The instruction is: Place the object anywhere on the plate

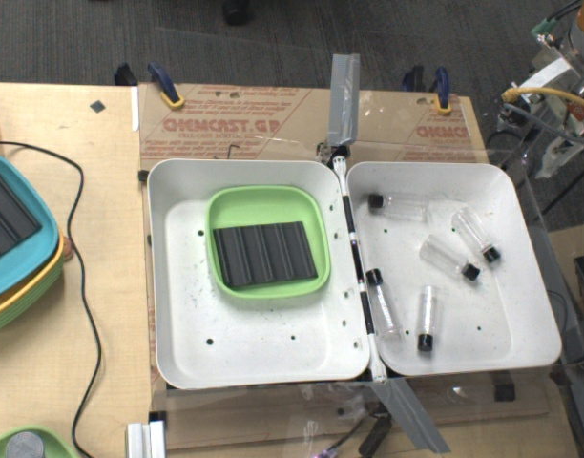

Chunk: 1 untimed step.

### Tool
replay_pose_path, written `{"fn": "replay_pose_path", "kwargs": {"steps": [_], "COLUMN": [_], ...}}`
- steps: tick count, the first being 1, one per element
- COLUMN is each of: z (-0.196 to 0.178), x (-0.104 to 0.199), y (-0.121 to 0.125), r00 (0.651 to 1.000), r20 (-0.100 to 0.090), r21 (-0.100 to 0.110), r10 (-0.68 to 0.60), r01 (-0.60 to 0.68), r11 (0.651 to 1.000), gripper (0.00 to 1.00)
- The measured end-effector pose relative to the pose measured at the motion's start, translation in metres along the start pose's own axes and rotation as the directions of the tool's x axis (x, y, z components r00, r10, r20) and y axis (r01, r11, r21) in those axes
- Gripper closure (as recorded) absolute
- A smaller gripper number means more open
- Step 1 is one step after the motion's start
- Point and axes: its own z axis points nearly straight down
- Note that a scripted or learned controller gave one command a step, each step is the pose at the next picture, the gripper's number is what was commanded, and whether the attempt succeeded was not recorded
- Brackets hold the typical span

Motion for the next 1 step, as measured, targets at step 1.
{"fn": "replay_pose_path", "kwargs": {"steps": [1], "z": [-0.0538], "x": [0.0191], "y": [-0.0393], "r00": [0.982], "r20": [-0.002], "r21": [0.0], "r10": [0.188], "r01": [-0.188], "r11": [0.982], "gripper": [0.0]}}
